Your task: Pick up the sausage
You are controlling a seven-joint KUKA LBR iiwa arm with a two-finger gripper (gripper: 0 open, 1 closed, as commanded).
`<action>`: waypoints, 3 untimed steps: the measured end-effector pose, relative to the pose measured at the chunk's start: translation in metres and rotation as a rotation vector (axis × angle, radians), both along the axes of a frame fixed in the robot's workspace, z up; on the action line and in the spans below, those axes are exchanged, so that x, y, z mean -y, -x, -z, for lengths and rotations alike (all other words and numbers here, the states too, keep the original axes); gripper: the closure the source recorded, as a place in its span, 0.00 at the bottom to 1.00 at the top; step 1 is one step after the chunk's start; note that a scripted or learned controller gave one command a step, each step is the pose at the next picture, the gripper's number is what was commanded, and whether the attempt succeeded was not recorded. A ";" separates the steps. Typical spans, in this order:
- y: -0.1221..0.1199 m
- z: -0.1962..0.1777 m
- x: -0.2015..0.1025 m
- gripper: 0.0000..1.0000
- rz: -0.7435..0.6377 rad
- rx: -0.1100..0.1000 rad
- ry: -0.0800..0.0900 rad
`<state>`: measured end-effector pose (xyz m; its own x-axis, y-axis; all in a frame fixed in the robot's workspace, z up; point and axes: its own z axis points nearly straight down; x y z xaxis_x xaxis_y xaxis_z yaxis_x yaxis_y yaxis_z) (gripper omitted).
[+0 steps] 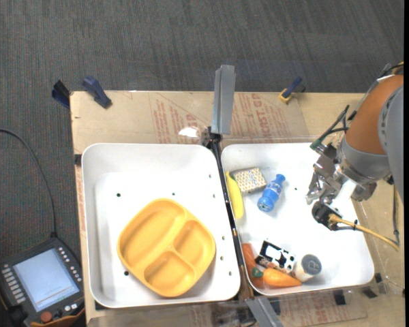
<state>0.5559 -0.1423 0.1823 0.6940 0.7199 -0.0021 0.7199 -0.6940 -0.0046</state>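
The worktop, covered in brown cardboard, is carrying two white bins side by side. The left bin is holding a yellow divided plate that is lying flat near its middle. The right bin is holding a scatter of smaller things. The arm, grey with an orange band, is reaching in from the right and hanging over the right part of the right bin; its tool is pointing down near the bin floor, apart from every item, and whether it is released or clenched cannot be told from here.

A blue bottle is lying tilted near the bin's middle, just beside a speckled sponge. A yellow banana is lying along the bin's left wall. In the lower left corner, the sausage, reddish orange, is lying against the left wall, touching a carrot and sitting just beside a black and white box. A small grey-capped jar is lying at the carrot's right end.
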 end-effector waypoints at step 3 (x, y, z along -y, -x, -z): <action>0.055 0.090 0.008 1.00 0.154 -0.004 -0.002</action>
